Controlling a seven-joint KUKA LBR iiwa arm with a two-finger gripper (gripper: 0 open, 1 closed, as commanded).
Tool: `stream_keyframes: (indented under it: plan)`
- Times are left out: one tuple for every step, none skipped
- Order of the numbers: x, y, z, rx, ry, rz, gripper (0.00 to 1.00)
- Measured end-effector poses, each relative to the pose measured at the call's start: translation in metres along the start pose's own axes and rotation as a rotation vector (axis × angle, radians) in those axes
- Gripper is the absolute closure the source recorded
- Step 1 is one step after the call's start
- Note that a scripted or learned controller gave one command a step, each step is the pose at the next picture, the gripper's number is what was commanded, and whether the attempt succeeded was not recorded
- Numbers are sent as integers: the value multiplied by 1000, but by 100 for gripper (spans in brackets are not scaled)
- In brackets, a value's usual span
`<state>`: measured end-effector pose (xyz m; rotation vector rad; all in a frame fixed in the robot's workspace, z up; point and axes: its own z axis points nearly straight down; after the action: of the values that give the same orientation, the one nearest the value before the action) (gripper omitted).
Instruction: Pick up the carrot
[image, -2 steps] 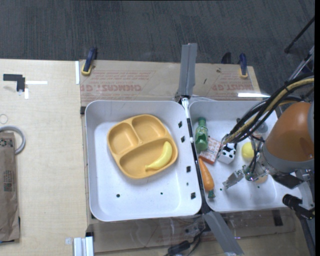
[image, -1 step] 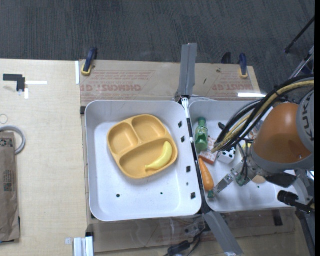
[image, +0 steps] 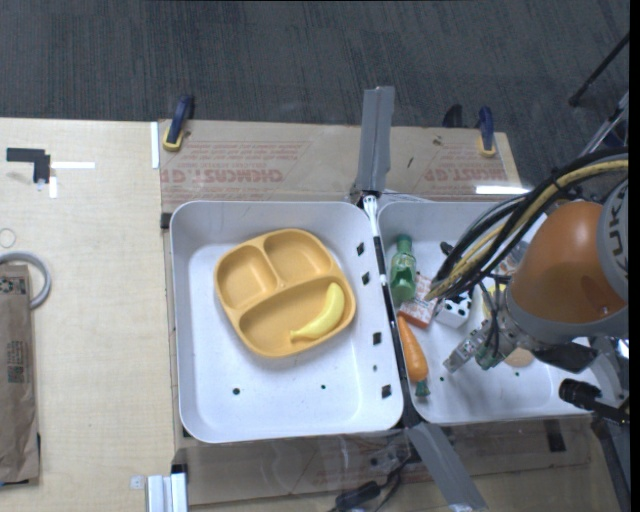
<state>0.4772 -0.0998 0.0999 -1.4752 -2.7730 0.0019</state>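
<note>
Approach step, carrot (image: 411, 352) not yet grasped.
Carrot lies in right bin (image: 480, 405) against its left wall, below green bottle (image: 402, 268) (banana (image: 322, 316) sits on yellow plate (image: 250, 285) in left bin). Arm bent low over the right bin from the right, gripper (image: 470, 352) just beside carrot; can't tell its opening. Next: shift left over carrot, descend, close.
</note>
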Motion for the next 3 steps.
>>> stream_keyframes:
  plan:
    - [-1,0,-9,0,-1,4,100]
    - [-49,-27,-59,0,0,41,100]
    - [-6,-4,-45,1,1,-3,100]
